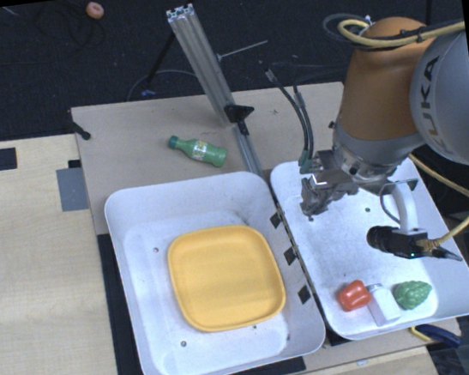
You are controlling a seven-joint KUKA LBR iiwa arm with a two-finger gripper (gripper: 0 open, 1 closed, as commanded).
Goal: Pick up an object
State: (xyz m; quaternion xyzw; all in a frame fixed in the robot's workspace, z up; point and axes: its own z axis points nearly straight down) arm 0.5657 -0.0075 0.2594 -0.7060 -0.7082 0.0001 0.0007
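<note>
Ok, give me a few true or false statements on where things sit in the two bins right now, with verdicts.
1. The yellow plate lies in the left bin. True.
2. The green bottle lies in the right bin. False: it lies on the bench behind the left bin.
3. The red object and the green object sit near the front of the right bin. True.
4. The gripper is over the yellow plate. False: it is over the back left part of the right bin.
5. The red object is between the gripper's fingers. False: it lies apart from the gripper, toward the bin's front.
</note>
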